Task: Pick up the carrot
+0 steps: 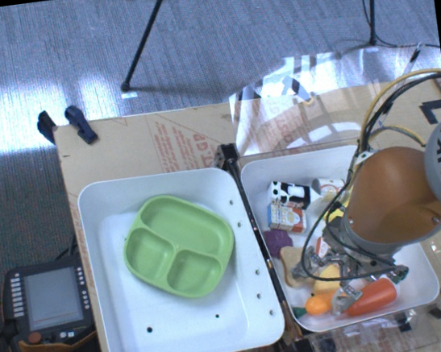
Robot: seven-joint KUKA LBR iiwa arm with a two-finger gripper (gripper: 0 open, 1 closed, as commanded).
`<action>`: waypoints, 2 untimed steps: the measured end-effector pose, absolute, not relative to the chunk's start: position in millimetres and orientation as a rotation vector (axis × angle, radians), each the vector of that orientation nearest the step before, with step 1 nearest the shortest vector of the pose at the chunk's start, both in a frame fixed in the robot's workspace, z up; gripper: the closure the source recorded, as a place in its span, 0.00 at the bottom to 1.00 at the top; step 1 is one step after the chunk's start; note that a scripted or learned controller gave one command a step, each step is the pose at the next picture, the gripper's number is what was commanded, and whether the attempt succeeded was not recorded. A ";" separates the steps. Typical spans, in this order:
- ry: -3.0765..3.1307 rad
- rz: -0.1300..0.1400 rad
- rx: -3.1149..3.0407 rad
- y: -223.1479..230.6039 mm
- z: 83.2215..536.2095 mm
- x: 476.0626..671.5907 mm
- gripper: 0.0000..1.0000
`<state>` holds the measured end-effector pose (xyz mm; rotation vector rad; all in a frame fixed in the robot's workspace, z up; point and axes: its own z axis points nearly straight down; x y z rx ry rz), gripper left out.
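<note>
- The long orange plastic carrot lies on its side in the right white bin, near its front edge.
- The gripper sits at the carrot's left end; open or closed cannot be told.

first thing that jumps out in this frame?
The green divided plate, alone in the left bin. Then the arm's orange band looming over the crowded right bin, with the claw low at the near edge, right by the carrot and a small orange toy.

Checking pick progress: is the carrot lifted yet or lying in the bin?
Lying in the right bin. The carrot rests on its side by the near wall, end effector just above its left end.
</note>
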<state>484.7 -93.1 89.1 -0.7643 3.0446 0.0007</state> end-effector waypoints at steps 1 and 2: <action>3.037 0.002 -0.776 -89.9 98.7 486.9 1.00; 3.111 -0.016 -0.370 -33.3 190.6 501.6 1.00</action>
